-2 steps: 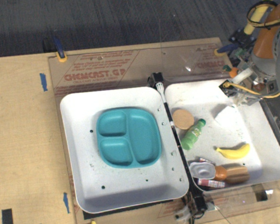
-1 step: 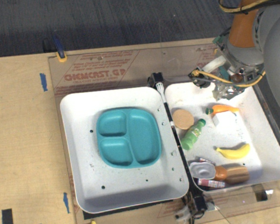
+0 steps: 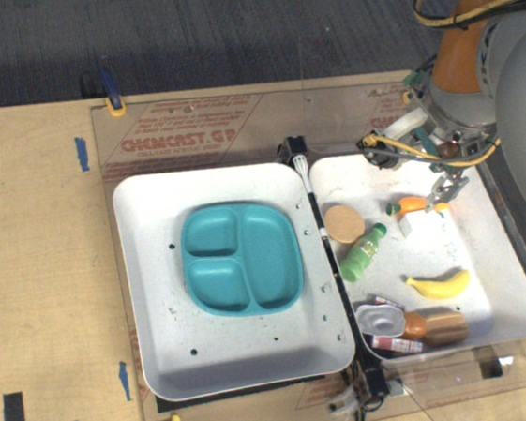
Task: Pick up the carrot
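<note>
The carrot (image 3: 411, 204) is a small orange piece with a green tip on its left end. It lies on the floor of the right bin (image 3: 504, 253), in the bin's upper half. My gripper (image 3: 444, 192) hangs at the carrot's right end, low over the bin and touching or nearly touching it. The grey arm with its orange band (image 3: 471, 49) comes down from the upper right. I cannot tell whether the carrot's end lies inside the gripper.
The right bin also holds a round tan disc (image 3: 345, 224), a green bottle (image 3: 362, 252), a banana (image 3: 438, 283), a brown bottle (image 3: 437, 328) and a small can (image 3: 379, 317). A teal divided plate (image 3: 243, 257) lies in the left bin (image 3: 147, 265).
</note>
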Action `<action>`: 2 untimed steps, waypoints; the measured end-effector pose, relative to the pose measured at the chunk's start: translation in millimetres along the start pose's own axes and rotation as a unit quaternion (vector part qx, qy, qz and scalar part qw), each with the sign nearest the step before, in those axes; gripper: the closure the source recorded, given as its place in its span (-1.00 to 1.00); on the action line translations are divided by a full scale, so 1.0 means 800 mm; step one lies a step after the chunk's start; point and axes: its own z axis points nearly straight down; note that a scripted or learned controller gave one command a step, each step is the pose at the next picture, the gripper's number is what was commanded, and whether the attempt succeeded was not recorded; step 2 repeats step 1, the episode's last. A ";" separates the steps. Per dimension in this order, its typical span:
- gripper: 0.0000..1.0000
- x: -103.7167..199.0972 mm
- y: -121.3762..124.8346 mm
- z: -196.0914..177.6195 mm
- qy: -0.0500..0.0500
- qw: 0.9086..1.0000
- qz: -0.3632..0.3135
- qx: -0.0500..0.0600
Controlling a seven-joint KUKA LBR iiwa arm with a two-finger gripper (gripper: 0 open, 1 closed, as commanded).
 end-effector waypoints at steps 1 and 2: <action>-1.00 0.012 0.036 0.083 -0.003 0.998 0.055 0.002; -1.00 0.012 0.036 0.083 -0.003 0.998 0.055 0.002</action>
